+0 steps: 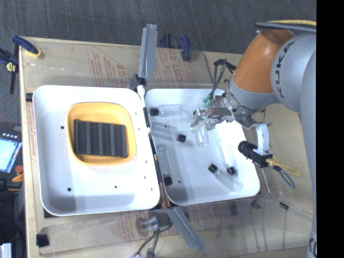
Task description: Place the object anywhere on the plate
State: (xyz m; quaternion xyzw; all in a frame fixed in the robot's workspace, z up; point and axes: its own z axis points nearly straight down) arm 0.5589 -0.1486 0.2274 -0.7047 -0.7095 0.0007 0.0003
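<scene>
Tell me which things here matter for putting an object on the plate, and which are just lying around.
Job: gripper; clear black-capped tubes in the right bin; yellow plate in the left bin.
Lying about: blue clamp on the bench edge; dark ribbed block on the plate.

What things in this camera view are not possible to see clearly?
Clear tubes in the right bin: see-through on white, so their count is uncertain.
Tool: glare and clear plastic beneath it hide whether it holds a tube.
Right bin's far right corner: covered by the arm.
Dark ribbed piece on the plate: too little detail to identify.
</scene>
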